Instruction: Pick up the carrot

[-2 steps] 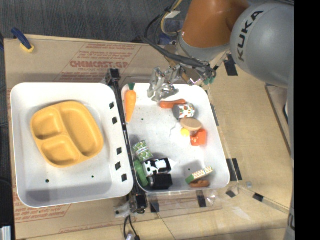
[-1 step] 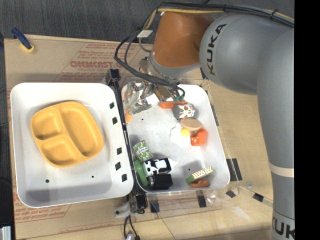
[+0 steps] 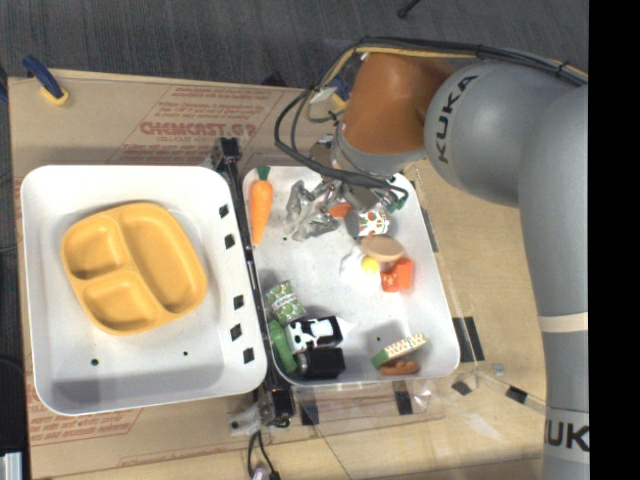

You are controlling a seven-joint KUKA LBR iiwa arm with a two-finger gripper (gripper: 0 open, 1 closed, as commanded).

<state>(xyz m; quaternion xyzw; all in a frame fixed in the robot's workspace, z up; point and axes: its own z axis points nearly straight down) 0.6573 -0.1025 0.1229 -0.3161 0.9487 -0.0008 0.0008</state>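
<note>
The smooth orange plastic carrot with a green top (image 3: 260, 206) lies by the right white bin's (image 3: 445, 313) left wall. The metallic two-finger gripper (image 3: 312, 211) hovers just beside it, apparently empty; how wide it stands, I cannot tell.

The carrot (image 3: 260, 204) is orange with a green top pointing to 12 o'clock, lying flat at the right bin's (image 3: 440, 313) upper left corner.

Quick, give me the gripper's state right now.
Gripper: open or closed cannot be told from this view; it sits low in the right bin, just right of the carrot, which lies apart by the bin's left wall.
</note>
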